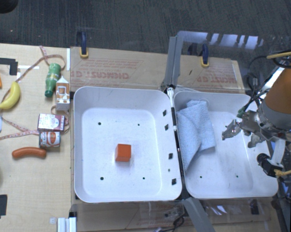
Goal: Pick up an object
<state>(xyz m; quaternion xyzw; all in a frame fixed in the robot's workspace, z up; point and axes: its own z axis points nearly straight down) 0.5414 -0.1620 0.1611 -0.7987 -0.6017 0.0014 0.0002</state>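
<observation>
End effector (236, 127), fingers indistinct, hovers above right bin (229, 181) beside cloth (195, 129).

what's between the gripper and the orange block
In the camera view, the blue towel in the right bin and the rims where the two bins meet lie between the gripper and the orange block in the left bin.

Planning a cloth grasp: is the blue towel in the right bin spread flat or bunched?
Bunched: the blue towel lies folded over itself against the right bin's left wall, with visible creases.
</observation>
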